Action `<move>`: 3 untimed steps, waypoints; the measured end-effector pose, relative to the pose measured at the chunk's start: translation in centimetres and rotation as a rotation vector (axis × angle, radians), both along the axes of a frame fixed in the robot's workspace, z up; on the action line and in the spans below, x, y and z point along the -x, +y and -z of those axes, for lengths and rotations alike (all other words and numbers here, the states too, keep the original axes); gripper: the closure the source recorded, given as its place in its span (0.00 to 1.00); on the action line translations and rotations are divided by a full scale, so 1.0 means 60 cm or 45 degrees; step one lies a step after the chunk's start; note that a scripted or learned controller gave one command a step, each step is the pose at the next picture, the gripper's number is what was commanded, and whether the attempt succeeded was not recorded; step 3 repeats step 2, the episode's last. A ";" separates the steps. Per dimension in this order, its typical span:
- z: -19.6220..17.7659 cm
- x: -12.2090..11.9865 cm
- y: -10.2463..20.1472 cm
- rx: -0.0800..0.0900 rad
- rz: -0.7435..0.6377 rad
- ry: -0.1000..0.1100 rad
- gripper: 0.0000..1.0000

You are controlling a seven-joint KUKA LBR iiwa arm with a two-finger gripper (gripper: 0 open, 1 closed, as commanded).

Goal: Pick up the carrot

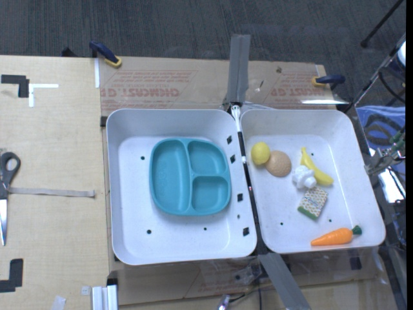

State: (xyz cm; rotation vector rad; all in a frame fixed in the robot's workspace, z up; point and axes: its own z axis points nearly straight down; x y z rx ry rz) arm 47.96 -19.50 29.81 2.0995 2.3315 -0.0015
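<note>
Lying tapered, smooth orange carrot, glossy white bin, pincer state untellable

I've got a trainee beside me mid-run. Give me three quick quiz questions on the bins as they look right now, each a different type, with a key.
1. True or false: the carrot lies inside the teal tray.
2. Multiple choice: which thing lies closest to the carrot? A) lemon B) sponge C) scissors
3. Fill in the blank: the carrot's green end points toward the view's ____.

Key
1. False. The carrot lies in the right bin, near its front edge; the tray sits in the left bin.
2. B. The sponge lies just behind the carrot; the lemon sits further back, and the scissors are out on the bench.
3. Right.
</note>
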 end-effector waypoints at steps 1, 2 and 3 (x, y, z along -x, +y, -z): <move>0.171 -0.090 0.020 -0.004 -0.003 0.005 1.00; 0.042 -0.116 -0.046 0.001 -0.596 0.001 1.00; 0.042 -0.116 -0.046 0.001 -0.596 0.001 1.00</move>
